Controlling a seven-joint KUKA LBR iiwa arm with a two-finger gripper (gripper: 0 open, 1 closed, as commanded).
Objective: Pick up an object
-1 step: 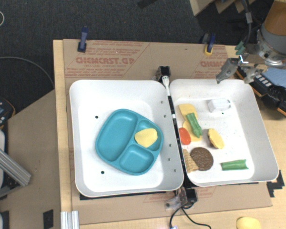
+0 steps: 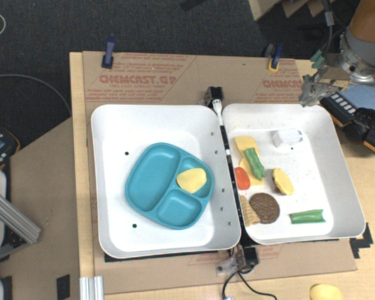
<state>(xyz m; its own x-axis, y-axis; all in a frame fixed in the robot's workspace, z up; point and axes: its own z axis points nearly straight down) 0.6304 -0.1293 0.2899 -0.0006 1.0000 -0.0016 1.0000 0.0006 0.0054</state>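
Observation:
My gripper [image 2: 311, 94] hangs above the far right corner of the right bin [image 2: 319, 167], apart from everything in it. In that bin lie a small white piece [image 2: 286, 136], a yellow block [image 2: 245, 144], a green pepper-like piece [image 2: 255, 163], a red-orange piece [image 2: 242, 178], a yellow wedge [image 2: 282, 182], a brown round cookie [image 2: 264, 207], a tan waffle-like piece [image 2: 249, 213] and a green bean pod [image 2: 307, 216]. The left bin [image 2: 112, 142] holds a blue divided plate [image 2: 159, 189] with a pale yellow item [image 2: 191, 180] in one compartment.
Both bins rest on a cardboard sheet [image 2: 175, 77] held by a blue clamp [image 2: 108, 52] and another clamp [image 2: 275, 58] at the far edge. A black clip [image 2: 214, 95] sits between the bins. A yellow object [image 2: 325, 291] lies off the bench at the bottom right.

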